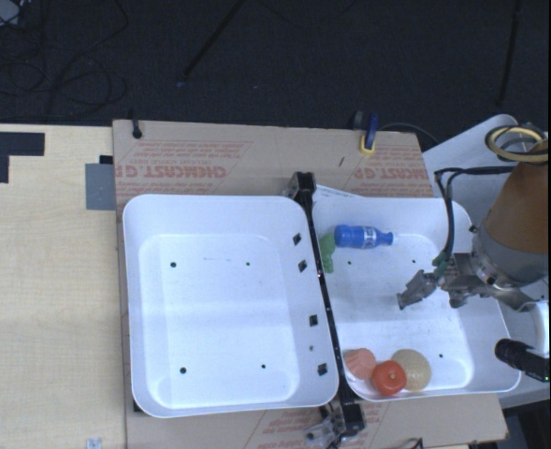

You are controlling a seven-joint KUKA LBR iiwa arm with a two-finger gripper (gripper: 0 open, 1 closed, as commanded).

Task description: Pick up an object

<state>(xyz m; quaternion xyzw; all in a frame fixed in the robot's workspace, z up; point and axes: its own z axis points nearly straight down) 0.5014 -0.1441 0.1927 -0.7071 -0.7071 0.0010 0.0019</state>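
In the right bin (378,316) a blue bottle (361,238) lies on its side near the far wall, with a green object (327,251) beside it against the divider. A pink piece (359,362), a red-orange round object (388,377) and a tan ball (413,368) cluster at the near wall. My gripper (423,291) hangs over the right side of this bin, right of the bottle and above the cluster, with nothing visible between its fingers.
The left bin (219,307) stands beside the right one, split from it by a black divider (317,288). Both rest on a cardboard sheet (256,162). The arm's orange band (528,204) and cables sit at the right edge.
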